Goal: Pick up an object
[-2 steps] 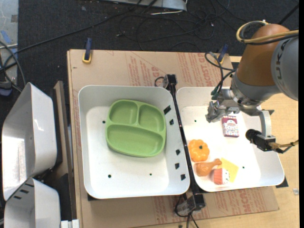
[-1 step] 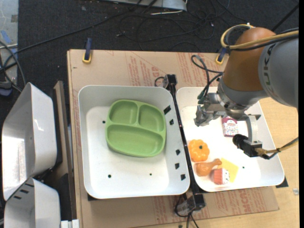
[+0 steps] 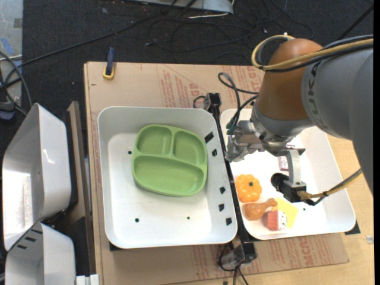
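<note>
- Lower right of frame, right bin (image 3: 335, 215): a cluster of toy foods lies near its bottom edge. A pink-and-white piece (image 3: 274, 221) is lowest, touching a yellow wedge (image 3: 289, 209) on its right and a tan drumstick (image 3: 259, 209) on its upper left.
- Just above the cluster: an orange pumpkin (image 3: 248, 186), upright and close to the drumstick. I cannot tell whether the two touch.
- Above the pumpkin, at the upper left of the right bin next to the divider between the bins: the gripper (image 3: 236, 146). The grey arm with its orange band enters from the right and hides much of it.
- Gripper state: cannot tell whether it is released or clenched. Nothing is visibly held in it.
- Centre of frame, left bin (image 3: 119, 212): a green divided plate (image 3: 171, 159) lies flat and alone, well apart from the gripper.
- Upper part of frame: the brown surface (image 3: 154, 79) extends past the bins. A small blue-and-yellow tool (image 3: 109, 64) sits at its upper left corner.
- Progress, as a judgement: the pick is not done, since every object rests in a bin. The gripper is over the right bin, with the pumpkin the nearest candidate.
- Remaining: descend onto an object, close on it, and lift it clear.
</note>
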`<state>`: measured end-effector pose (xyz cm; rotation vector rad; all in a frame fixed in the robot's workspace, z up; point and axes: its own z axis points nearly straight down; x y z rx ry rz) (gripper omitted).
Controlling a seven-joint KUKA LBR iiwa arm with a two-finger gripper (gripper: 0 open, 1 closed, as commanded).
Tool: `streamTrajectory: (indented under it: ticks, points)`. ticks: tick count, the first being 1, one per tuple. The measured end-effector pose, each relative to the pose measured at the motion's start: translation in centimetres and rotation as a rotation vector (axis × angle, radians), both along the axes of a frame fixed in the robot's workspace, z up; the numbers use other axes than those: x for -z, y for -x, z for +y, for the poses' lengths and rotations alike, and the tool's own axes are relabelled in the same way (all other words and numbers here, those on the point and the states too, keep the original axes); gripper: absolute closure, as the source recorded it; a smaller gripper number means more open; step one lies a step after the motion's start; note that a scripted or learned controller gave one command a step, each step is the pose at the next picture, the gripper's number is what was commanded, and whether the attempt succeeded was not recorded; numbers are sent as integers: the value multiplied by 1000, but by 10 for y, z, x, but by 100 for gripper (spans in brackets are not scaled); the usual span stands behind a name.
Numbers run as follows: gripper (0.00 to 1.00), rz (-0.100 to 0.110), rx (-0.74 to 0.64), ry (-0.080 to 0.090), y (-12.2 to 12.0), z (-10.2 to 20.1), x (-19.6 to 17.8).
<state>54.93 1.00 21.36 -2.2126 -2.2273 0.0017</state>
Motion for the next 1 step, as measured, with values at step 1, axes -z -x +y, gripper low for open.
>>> streamTrajectory:
  ticks: [1]
  points:
    - [100, 0, -1, -1, 14, 47, 0]
